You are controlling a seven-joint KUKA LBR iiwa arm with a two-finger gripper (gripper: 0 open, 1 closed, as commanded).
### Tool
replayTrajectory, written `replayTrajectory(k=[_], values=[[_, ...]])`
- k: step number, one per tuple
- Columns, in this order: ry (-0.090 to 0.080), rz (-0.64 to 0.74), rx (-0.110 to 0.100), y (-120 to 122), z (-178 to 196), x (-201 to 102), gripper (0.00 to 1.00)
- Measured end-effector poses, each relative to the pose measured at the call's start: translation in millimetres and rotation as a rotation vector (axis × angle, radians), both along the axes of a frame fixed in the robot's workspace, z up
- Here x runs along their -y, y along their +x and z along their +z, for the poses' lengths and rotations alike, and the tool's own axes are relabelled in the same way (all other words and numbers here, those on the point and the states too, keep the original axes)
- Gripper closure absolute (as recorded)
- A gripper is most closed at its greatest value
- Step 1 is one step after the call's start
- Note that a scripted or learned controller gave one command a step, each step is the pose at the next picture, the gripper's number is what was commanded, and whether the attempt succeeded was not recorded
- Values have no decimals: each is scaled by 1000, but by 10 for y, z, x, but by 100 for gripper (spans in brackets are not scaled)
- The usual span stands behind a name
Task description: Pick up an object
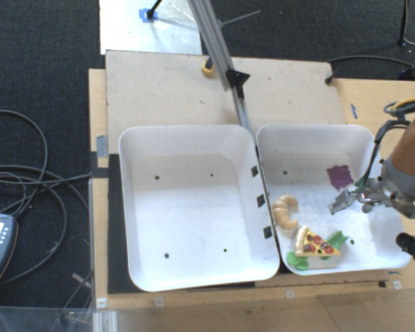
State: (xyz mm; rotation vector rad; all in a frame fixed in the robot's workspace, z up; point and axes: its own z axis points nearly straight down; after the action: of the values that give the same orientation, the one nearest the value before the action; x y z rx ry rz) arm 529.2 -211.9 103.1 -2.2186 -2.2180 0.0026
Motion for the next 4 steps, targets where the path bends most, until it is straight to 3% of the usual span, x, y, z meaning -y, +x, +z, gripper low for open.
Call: replayTrajectory(k=[1,2,4], values=[[-2,1,4,5,-129,-2,0],[-3,1,7,15,-14,4,100],[-5,6,13,63,1064,-10,100]])
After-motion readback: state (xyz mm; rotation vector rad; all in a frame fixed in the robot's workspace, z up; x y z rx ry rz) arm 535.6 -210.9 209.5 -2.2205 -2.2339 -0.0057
